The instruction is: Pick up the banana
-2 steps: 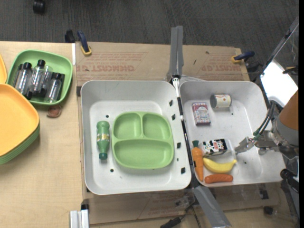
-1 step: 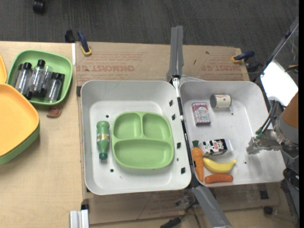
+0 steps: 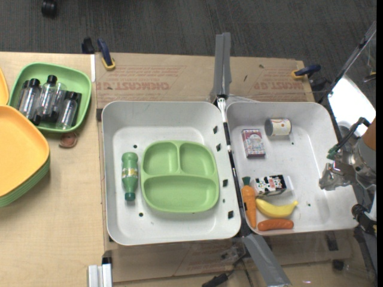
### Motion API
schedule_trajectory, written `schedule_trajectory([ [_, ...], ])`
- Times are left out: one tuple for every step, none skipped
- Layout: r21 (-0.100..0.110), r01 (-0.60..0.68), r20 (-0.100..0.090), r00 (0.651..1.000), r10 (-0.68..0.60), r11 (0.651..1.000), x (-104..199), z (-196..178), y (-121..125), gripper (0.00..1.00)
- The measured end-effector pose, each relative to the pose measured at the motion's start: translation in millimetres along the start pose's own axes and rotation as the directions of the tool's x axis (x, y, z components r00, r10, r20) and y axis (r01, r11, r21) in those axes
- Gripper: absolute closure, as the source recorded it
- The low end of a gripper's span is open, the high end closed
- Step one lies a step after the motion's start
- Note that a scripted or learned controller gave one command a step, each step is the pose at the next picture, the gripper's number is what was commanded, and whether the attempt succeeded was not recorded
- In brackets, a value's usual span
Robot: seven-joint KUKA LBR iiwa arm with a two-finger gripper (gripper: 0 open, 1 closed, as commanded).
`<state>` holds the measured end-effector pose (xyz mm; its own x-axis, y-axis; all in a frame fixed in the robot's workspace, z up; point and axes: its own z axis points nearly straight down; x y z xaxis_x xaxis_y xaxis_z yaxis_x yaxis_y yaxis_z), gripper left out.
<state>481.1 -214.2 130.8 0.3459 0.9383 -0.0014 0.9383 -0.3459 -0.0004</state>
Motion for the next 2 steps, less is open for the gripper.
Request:
schedule_trajectory([
  [0.003,-0.314,0.001,0.949,0.314,0.949,1.1,-10.0,-4.7,1.00],
  [0.003,-0.584,0.002,0.811,0.584,0.811,2.7,-32.4,-5.1,1.00],
])
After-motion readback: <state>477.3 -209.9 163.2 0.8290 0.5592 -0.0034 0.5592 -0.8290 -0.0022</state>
